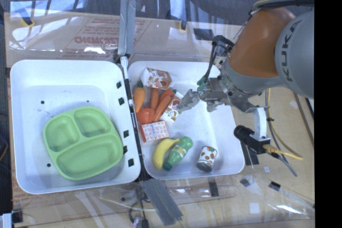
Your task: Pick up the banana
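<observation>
My grey arm with the orange band (267, 50) enters from the right of the camera view and reaches over the right shallow white plastic bin (227, 120). My two-finger gripper (188, 100) hangs above the middle of that bin, pointing toward the cluster of items along its left wall. The metal fingers (184, 103) stand slightly apart, open, with nothing between them.

The curved yellow banana (162, 151) lies near the front left corner of the right bin, well apart from my gripper. A small green plastic bottle with a yellow label (178, 151) lies tilted just beside it on the right, touching it. A short printed can with red markings (207, 158) stands further right, near the front wall.

Behind the banana lies a flat red-and-white patterned packet (155, 130). Beyond it, several orange carrot-shaped pieces (155, 102) rest against the left wall, and a small printed carton (156, 78) sits in the back left corner. Another small white printed box (172, 109) lies just beside the carrots, close under my fingertips.

The left shallow white bin (32, 83) holds a light green plastic tray with three compartments (83, 141).
</observation>
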You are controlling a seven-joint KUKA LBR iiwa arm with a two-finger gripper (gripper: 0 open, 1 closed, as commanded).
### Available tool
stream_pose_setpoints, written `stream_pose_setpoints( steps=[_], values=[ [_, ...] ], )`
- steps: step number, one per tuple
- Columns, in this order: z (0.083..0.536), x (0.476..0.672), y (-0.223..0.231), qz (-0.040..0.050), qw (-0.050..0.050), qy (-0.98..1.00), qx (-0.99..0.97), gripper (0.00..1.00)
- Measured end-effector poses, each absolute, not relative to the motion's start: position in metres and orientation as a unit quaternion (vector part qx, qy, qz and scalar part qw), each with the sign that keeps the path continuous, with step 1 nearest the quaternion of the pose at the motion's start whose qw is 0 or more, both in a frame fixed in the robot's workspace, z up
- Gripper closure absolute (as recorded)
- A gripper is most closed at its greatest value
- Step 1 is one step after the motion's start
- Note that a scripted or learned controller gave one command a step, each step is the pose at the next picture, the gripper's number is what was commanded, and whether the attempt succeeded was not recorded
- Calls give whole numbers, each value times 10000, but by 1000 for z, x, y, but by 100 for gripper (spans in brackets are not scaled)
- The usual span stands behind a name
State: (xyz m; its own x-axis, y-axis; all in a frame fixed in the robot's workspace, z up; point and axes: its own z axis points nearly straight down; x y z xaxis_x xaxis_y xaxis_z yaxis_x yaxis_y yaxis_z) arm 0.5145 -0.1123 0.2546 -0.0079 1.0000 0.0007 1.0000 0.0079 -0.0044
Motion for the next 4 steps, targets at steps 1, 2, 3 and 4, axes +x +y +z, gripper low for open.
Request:
stream_pose_setpoints(
  steps=[1,2,3,4],
  values=[
    [151,476,-92,11,18,-7761,-6306,0],
    [91,476,-111,5,25,-8750,-4842,0],
    [101,477,-111,0,20,-8761,-4821,100],
    [191,477,-25,5,7,-7664,-6423,100]
  ],
)
